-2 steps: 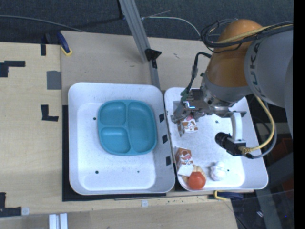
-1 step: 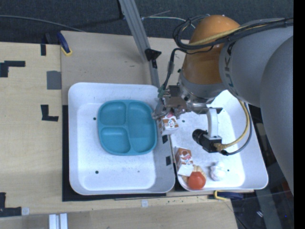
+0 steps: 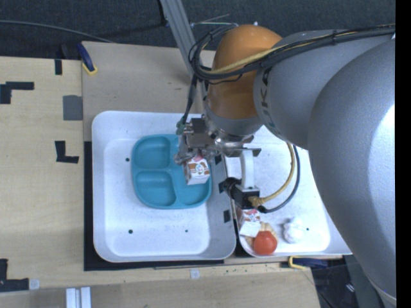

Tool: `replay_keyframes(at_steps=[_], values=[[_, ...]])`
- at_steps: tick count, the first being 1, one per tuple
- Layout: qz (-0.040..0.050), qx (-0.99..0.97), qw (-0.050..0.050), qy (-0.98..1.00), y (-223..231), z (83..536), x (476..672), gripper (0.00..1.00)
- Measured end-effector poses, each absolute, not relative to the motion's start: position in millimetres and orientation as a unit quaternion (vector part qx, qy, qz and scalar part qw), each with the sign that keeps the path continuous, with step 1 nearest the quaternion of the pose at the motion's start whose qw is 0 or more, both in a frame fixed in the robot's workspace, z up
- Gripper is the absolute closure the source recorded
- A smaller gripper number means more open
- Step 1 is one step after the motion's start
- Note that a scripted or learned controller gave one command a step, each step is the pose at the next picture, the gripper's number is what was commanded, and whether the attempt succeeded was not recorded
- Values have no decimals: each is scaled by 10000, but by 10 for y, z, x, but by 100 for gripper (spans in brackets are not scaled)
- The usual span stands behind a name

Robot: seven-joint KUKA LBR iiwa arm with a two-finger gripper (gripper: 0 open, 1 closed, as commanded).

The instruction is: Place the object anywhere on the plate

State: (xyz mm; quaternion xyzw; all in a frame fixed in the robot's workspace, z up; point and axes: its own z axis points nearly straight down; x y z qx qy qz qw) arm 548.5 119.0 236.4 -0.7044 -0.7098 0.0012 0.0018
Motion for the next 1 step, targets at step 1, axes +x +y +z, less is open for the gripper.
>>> replay_keyframes(at_steps=[1], values=[[16,-7048,15,-7094,1576,2320,5384,100]])
